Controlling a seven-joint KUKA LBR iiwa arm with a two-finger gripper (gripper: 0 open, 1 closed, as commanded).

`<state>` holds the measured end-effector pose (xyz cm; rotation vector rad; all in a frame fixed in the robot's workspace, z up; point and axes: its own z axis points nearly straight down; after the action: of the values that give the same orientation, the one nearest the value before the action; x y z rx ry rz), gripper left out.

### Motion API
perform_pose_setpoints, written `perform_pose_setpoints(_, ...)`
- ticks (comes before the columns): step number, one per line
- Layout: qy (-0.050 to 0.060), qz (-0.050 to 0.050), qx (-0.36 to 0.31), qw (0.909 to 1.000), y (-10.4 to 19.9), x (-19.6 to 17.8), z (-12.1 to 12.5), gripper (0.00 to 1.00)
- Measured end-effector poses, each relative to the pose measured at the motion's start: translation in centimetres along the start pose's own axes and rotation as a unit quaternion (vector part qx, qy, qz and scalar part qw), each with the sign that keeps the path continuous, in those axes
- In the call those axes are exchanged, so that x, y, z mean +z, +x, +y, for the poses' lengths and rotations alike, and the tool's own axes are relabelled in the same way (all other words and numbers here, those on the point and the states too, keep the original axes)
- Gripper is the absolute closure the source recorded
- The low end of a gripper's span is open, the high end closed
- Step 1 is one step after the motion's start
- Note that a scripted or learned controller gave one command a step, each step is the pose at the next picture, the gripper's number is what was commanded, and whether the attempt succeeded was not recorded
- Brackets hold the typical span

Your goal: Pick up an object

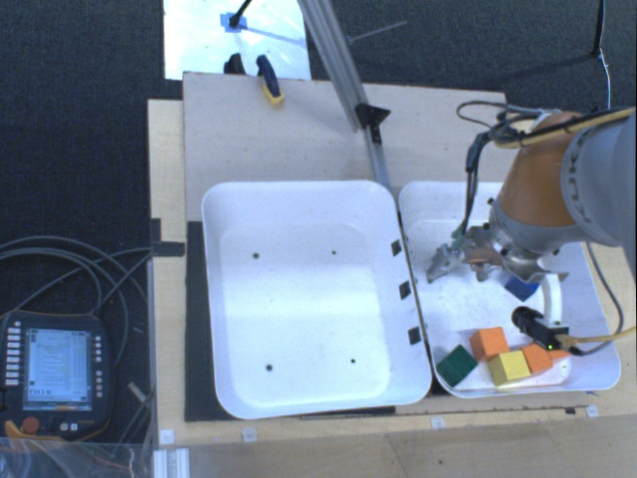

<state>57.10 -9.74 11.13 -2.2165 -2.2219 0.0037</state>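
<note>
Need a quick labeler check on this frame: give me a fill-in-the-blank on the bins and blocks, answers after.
1. The blocks lie in the ____ bin.
2. The block nearest the left bin is ____.
3. Between the two orange blocks sits a ____ one.
4. The block partly hidden under the arm is ____.

Answers: right; green; yellow; blue
</note>
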Motion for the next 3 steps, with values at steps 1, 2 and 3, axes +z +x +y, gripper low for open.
perform_pose_setpoints(1,-0.004,0.0,-0.001,1.0,0.0,-1.4,0.2,1.0)
perform_pose_setpoints(2,-0.006,-0.001,-0.001,1.0,-0.5,-7.8,0.4,1.0)
perform_pose_setpoints(3,-0.006,-0.001,-0.001,1.0,-1.1,-14.0,0.0,1.0)
